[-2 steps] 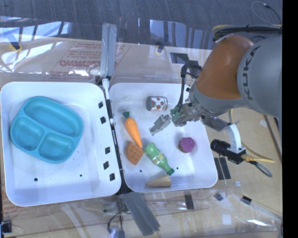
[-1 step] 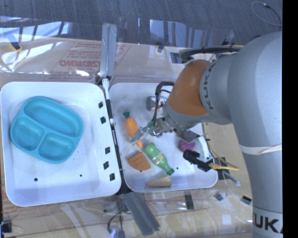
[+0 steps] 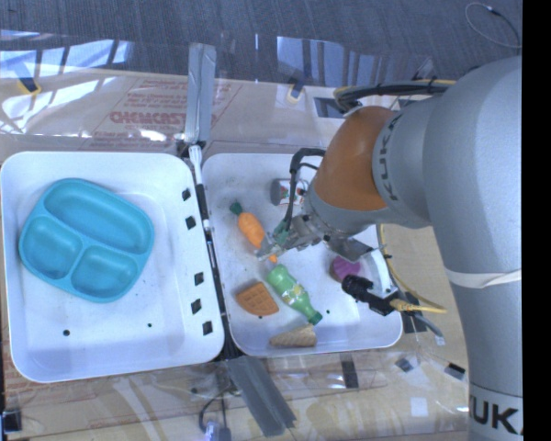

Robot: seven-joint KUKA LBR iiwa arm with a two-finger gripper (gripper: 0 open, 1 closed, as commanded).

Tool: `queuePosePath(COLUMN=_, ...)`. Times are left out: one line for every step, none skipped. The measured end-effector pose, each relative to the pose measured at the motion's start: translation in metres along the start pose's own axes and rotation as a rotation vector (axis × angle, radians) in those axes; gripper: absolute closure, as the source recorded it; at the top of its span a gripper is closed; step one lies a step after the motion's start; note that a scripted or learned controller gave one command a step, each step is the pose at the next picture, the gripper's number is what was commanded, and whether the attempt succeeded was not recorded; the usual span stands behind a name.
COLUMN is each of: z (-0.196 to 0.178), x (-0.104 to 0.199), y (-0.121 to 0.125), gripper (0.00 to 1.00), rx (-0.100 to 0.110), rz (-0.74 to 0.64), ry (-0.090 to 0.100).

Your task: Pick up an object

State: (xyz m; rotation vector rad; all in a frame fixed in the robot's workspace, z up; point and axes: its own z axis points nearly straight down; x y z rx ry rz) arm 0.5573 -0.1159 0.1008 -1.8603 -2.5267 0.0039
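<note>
Arm (image 3: 441,163) over right bin (image 3: 230,246); carrot (image 3: 251,230), green bottle (image 3: 292,293)

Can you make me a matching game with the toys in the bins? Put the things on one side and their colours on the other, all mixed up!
Things:
1. divided plate
2. carrot
3. bottle
4. small round toy beside the arm

Colours:
A. green
B. purple
C. blue
D. orange

Pairs: 1-C, 2-D, 3-A, 4-B
</note>
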Motion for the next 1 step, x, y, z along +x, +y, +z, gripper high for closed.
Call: queuePosePath(z=-0.0925, x=0.0076, y=0.0728, gripper=1.00, rx=-0.005, rz=-0.045, ry=-0.002)
